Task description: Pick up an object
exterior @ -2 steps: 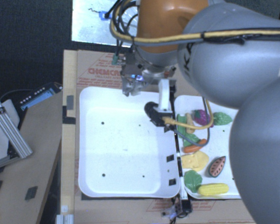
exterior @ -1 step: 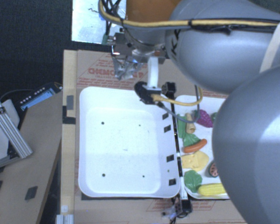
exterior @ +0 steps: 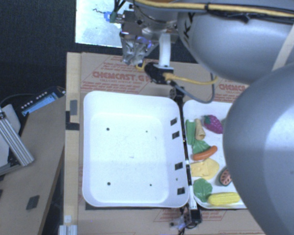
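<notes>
My gripper (exterior: 133, 54) hangs high above the bench's back edge, behind the left white bin (exterior: 93, 151), with the grey arm stretching in from the right. The right white bin (exterior: 189, 108) holds toy food: a purple bunch of grapes (exterior: 213, 124), a green vegetable (exterior: 191, 132), a tan piece (exterior: 200, 129), an orange-red sausage (exterior: 204, 153), a yellow piece (exterior: 205, 168), a green leafy piece (exterior: 202, 188), a yellow corn cob (exterior: 224, 197) and a dark round slice (exterior: 225, 177). The arm hides the right part of this bin.
A brown cardboard sheet (exterior: 110, 76) lies under both bins. Black clips (exterior: 180, 165) line the seam between the bins. A yellow cable (exterior: 193, 81) trails from the wrist. A metal rail (exterior: 11, 137) and a blue-lit device (exterior: 40, 100) sit at the left.
</notes>
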Controlling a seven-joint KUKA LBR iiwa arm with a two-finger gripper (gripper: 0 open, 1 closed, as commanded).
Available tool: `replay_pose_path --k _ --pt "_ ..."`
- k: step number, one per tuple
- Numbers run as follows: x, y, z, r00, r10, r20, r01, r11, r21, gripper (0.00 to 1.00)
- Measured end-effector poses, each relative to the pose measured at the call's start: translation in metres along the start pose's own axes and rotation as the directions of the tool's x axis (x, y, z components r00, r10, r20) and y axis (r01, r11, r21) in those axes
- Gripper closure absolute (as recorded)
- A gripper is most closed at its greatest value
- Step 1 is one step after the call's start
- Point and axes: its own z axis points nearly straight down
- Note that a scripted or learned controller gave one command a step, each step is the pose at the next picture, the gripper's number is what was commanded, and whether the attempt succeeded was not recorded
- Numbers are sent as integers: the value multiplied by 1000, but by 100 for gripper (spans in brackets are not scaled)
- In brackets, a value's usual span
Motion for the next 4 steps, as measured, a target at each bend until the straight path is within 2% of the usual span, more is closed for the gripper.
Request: replay_pose_path --k 1,2,3,4 --pt "1 -1 -166 1000 -2 -5 2 1000 -12 100" --pt "-61 -34 26 1000 9 7 -10 1000 24 100" --pt "4 -1 -4 1000 -3 -2 3 1000 2 100" --pt "1 -1 -161 1000 -1 -5 1 1000 -12 100"
